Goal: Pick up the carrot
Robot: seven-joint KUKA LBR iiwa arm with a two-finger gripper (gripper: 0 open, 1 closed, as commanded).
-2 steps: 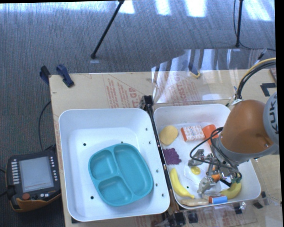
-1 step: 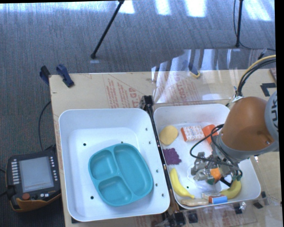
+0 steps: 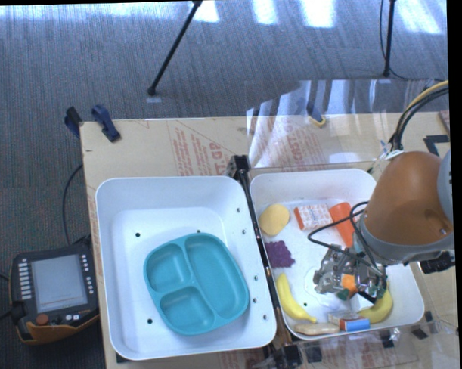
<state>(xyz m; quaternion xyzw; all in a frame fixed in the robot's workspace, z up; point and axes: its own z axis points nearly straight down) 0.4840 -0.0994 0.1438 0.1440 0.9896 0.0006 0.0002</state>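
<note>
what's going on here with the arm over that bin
A grey robot arm with an orange band reaches from the right into the right bin, which holds toy food. Its pincer is down low among the items, close to a yellow banana and below the orange carrot, which lies near the back of the bin, partly hidden by the arm. The carrot is not lifted. The left bin holds a blue divided plate.

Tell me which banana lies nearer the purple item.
The left banana, curving down just below the purple grapes; the other banana lies by the right wall.
</note>
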